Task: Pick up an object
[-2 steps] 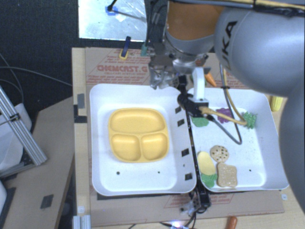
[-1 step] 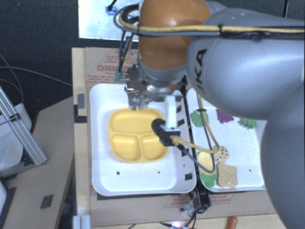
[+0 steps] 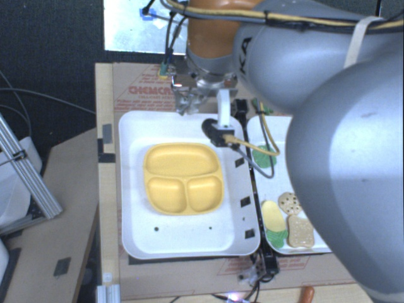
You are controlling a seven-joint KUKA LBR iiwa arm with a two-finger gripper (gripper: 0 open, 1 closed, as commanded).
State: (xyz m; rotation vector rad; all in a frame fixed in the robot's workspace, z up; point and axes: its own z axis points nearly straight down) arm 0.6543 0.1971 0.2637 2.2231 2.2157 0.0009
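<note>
A yellow three-compartment tray (image 3: 183, 177) lies in the left white bin (image 3: 136, 169). In the right bin (image 3: 315, 248), by its near left corner, lie a round speckled cookie (image 3: 288, 202), a tan cracker (image 3: 300, 231), a pale yellow piece (image 3: 273, 216) and a green piece (image 3: 276, 237). Another green piece (image 3: 262, 158) lies further back, partly under a cable. My gripper (image 3: 189, 103) hangs over the far edge of the left bin, behind the yellow tray. Nothing shows in it.
The arm's grey body covers most of the right bin and the upper right of the view. A yellow cable (image 3: 252, 147) loops from the wrist across the wall between the bins. Cardboard (image 3: 136, 90) lies under the bins.
</note>
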